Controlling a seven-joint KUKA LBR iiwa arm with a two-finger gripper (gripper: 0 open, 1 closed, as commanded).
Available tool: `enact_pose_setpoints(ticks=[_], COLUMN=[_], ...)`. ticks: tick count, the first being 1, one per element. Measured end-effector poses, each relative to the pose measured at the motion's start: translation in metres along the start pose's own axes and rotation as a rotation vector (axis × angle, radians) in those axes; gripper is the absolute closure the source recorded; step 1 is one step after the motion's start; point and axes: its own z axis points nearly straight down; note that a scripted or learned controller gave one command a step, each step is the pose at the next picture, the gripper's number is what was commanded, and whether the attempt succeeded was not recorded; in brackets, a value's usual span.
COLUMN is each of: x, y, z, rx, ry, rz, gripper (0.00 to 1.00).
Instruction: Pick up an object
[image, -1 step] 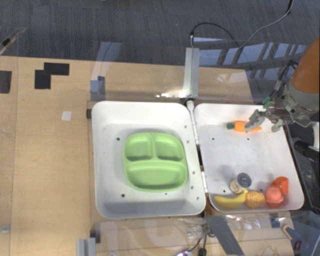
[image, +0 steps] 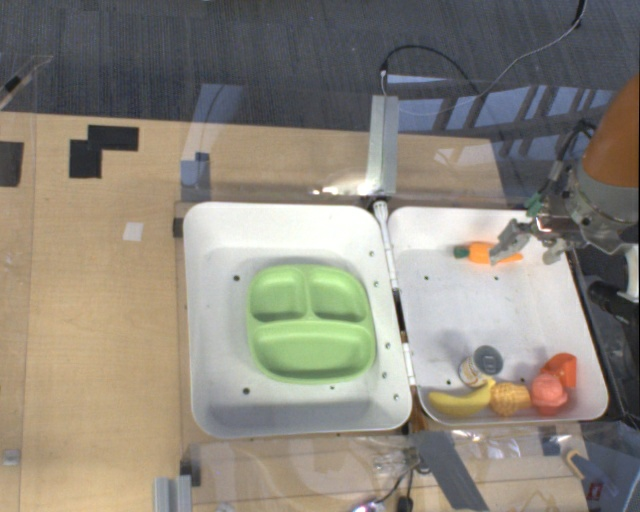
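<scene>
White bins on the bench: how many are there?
2. The left bin holds a green tray; the right bin holds toy food, with the gripper above it.

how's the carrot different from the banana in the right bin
The carrot is orange with a green end; the banana is yellow. The carrot lies alone near the bin's far side, by the gripper; the banana sits at the near edge, crowded against other items. The carrot looks straight, the banana curved. Both lie flat in the right bin.

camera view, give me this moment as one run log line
gripper: open, over right bin's far edge, empty | carrot: beside fingers, not gripped | banana, other fruit: near edge | left bin: green tray
</scene>
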Motion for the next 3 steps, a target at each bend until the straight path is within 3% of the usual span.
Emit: enact_pose_setpoints(ticks=[1,2,3], x=[-0.01,0.002,-0.04], y=[0.045,0.073,0.074], z=[0.128,0.138,0.132], rx=[-0.004,0.022,0.014], ry=[-0.001,0.001,0.004], rz=[-0.055,-0.03,-0.187], gripper=[0.0,0.0,0.0])
